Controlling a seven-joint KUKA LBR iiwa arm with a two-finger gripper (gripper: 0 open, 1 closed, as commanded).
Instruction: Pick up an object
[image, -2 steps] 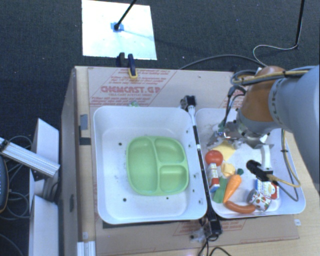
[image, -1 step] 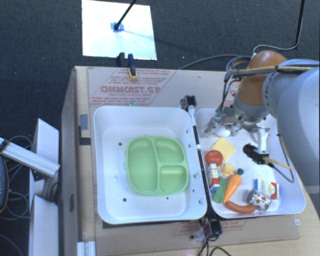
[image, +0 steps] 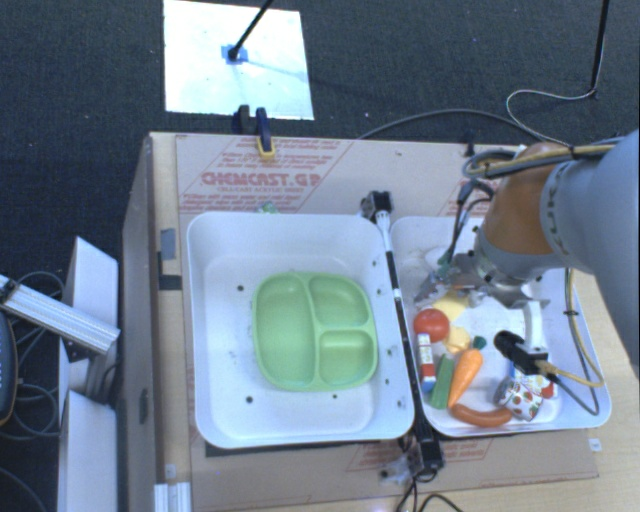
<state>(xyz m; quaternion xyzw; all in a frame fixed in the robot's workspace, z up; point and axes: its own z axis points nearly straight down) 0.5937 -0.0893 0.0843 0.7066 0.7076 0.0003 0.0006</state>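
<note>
Hand (image: 440, 283) low over upper-left part of right bin (image: 415, 245); grip state: cannot tell. Yellow toy (image: 455, 307) just below hand, contact unclear. Red tomato (image: 432, 323) just beside that. Lower down, packed close together: small bottle (image: 426, 352), green piece (image: 443, 380), carrot (image: 463, 375), red sausage (image: 480, 415), spotted cup (image: 522, 400). Left bin (image: 225, 260) with green divided plate (image: 315, 330), well apart from hand.

Toys clustered in right bin (image: 415, 245): red tomato (image: 432, 323), orange carrot (image: 465, 377) lying tilted just beside it, curved orange sausage (image: 480, 416) along front wall, spotted cup (image: 520, 400) near it.
</note>
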